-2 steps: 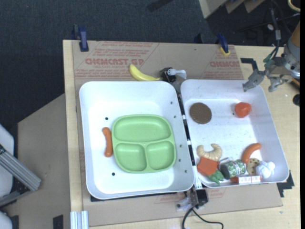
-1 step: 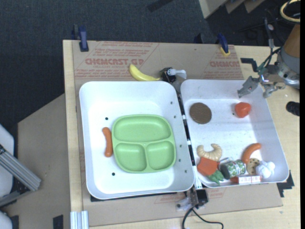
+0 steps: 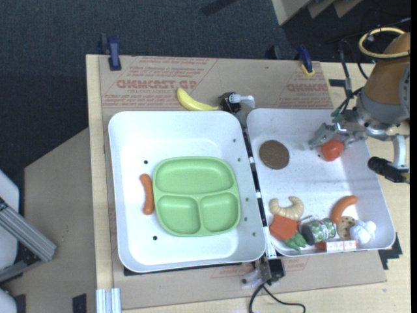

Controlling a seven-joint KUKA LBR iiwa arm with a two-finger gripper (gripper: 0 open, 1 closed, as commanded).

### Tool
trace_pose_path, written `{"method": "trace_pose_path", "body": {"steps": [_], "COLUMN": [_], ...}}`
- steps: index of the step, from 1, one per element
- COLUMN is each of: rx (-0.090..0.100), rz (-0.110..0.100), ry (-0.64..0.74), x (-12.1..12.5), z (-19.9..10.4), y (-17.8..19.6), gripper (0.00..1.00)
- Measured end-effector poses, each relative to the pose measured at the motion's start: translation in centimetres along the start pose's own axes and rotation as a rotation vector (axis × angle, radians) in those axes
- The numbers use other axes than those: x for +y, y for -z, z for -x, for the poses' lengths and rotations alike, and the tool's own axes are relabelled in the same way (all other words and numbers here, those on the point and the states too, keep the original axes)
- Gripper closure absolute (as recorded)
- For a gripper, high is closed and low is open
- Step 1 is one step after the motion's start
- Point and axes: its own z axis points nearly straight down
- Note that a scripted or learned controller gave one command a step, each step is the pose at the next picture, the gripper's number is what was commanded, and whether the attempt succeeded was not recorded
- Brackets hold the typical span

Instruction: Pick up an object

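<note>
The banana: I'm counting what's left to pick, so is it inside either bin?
No, the banana lies on the cardboard behind the left bin, outside both.

We see the arm (image 3: 391, 77) cut off by the right edge, so its upper part is lost to us. The end effector (image 3: 331, 137) is small and blurred, and we cannot tell how its fingers stand against the red object (image 3: 332, 150) beneath it. In the right bin's (image 3: 306, 175) lower corner, crowded toys (image 3: 322, 230) overlap and partly hide one another; the label (image 3: 340, 245) there is too small to read. The counter's (image 3: 163, 77) printed lettering is faint.
</note>
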Motion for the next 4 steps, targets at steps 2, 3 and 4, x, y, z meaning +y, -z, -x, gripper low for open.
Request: {"method": "trace_pose_path", "body": {"steps": [2, 3, 4], "rx": [-0.002, 0.002, 0.005], "rz": [0.002, -0.001, 0.002], "ry": [0.001, -0.001, 0.002], "x": [0.0, -6.3, -9.3], "z": [0.0, -0.1, -0.3], "y": [1.2, 0.0, -1.0], "gripper": [0.00, 0.00, 0.00]}}
